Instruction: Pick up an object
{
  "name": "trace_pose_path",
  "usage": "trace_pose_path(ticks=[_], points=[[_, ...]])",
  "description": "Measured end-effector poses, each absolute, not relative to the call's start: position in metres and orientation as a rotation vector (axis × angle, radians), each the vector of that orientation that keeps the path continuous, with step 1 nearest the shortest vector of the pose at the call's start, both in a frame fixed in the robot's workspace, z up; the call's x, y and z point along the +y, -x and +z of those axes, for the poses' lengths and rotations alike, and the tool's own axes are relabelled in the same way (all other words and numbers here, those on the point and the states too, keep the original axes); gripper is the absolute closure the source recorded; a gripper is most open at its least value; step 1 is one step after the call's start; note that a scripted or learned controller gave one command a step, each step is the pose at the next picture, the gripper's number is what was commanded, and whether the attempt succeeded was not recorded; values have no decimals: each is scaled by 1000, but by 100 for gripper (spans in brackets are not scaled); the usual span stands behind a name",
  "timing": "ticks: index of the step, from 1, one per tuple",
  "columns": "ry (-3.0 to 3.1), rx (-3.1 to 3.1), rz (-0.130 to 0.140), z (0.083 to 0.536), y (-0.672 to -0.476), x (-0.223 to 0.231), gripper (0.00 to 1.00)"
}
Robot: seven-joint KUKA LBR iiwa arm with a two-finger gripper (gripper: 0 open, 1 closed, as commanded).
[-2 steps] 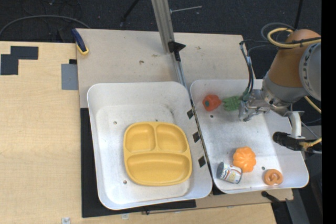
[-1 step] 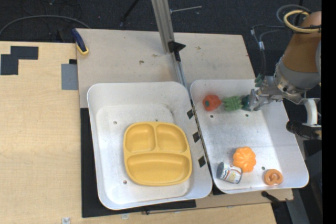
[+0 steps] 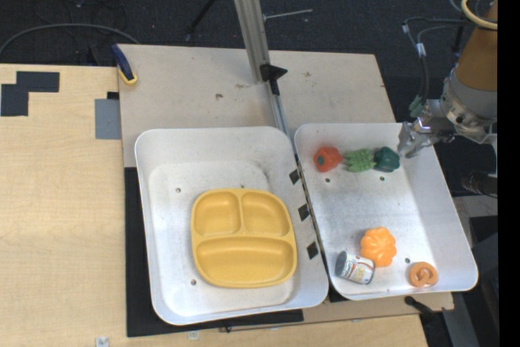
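Hand (image 3: 413, 136) hovers at the upper right rim of the right white bin (image 3: 439, 199); whether it is parted or closed I cannot tell. Just to its left lies a small dark-green rounded toy (image 3: 387, 159), nearest target, beside a bumpy green vegetable toy (image 3: 358, 160).

One fixed camera above the bench (image 3: 325, 85) — looking down, slanted, on both bins
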State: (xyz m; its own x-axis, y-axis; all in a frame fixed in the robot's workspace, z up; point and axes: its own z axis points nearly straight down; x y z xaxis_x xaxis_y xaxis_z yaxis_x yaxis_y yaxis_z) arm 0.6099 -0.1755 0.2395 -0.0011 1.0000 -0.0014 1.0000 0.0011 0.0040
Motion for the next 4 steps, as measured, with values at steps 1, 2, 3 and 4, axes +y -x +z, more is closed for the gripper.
trace_pose_path(ticks=[1, 2, 3, 4], points=[[-2220, 2229, -2, 227, -603, -125, 100], [-2221, 2230, -3, 217, -587, -77, 100], [-2219, 2230, -1, 229, -577, -26, 100], [-2217, 2230, 0, 238, -571, 26, 100]])
